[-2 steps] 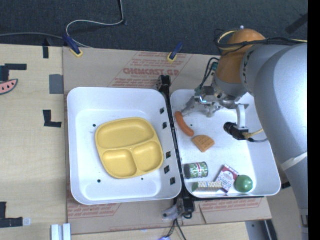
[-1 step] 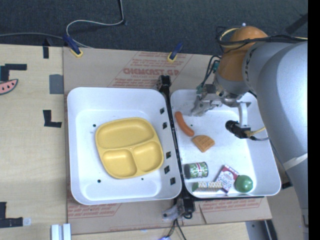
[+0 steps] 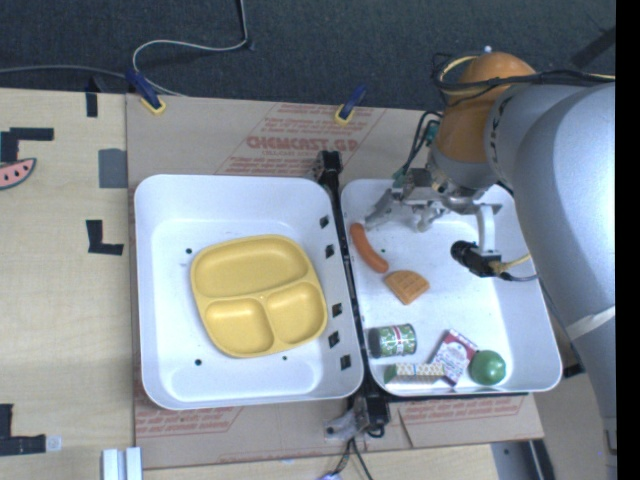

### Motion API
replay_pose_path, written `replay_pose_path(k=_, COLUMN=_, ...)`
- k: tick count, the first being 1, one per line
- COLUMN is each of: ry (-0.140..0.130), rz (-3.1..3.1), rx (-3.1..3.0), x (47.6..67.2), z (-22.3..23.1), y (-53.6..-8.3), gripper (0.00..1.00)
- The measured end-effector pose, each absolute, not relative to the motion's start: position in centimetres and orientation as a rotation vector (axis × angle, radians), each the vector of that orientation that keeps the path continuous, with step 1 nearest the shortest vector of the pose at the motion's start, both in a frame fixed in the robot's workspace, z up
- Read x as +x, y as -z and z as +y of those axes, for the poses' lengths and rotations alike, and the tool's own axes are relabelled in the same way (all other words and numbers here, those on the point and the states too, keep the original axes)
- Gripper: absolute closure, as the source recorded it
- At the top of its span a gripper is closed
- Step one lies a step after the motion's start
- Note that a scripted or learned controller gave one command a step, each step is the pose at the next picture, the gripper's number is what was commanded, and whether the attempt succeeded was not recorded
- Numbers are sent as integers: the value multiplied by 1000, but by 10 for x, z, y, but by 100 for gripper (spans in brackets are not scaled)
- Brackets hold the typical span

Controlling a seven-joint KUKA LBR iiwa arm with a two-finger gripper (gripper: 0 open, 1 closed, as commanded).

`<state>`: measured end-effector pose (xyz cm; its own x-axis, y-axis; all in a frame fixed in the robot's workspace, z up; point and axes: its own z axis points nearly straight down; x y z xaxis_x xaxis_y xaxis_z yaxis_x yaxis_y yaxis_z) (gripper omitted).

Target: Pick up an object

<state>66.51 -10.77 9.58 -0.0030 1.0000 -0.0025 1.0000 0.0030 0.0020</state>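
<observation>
Currently the pincer (image 3: 395, 205) hangs over the far end of the right bin (image 3: 520, 298), near the divider between the two bins. Its fingers look spread apart, with nothing between them; blur makes the exact opening hard to judge.

Closest object: sausage (image 3: 368, 247), orange-red, lying on the bin floor just toward the camera from the pincer and slightly toward the divider. Long axis runs diagonally, from the divider side at its far end toward the bin's middle at its near end. Not touching the pincer.

Relative to the sausage: tan cracker (image 3: 406, 286) sits just beyond its near end, toward the bin's middle. Green can (image 3: 391, 341) lies on its side further toward the camera, well apart. Green ball (image 3: 487, 367) and red-and-white packet (image 3: 454, 354) sit in the near corner, farthest off.

Judgement: sausage is the likely target. The move needed is a short shift toward the camera and a descent, with the fingers set across the diagonal axis, not along it.

Left bin (image 3: 160, 268) holds a yellow divided plate (image 3: 260, 293).
</observation>
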Motion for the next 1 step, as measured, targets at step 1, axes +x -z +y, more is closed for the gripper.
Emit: replay_pose_path(k=1, ry=1, rz=2224, rx=2215, x=665, z=-107, y=-105, gripper=100)
